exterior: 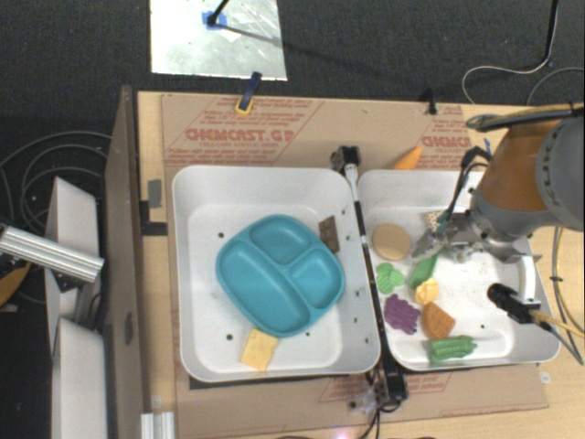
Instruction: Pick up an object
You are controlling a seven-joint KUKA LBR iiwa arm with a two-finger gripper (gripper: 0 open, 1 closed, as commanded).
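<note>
Gripper (437, 243) low over the right bin (521, 350), finger state impossible to tell, green toy (423, 270) just beneath it near bin's centre, blue plate (279, 273) filling left bin (196, 337).

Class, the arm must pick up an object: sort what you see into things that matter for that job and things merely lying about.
Job in hand:
gripper
green piece just below it
tan disc
purple piece
right bin

Lying about:
blue divided plate
yellow block
brown block
left bin
</note>
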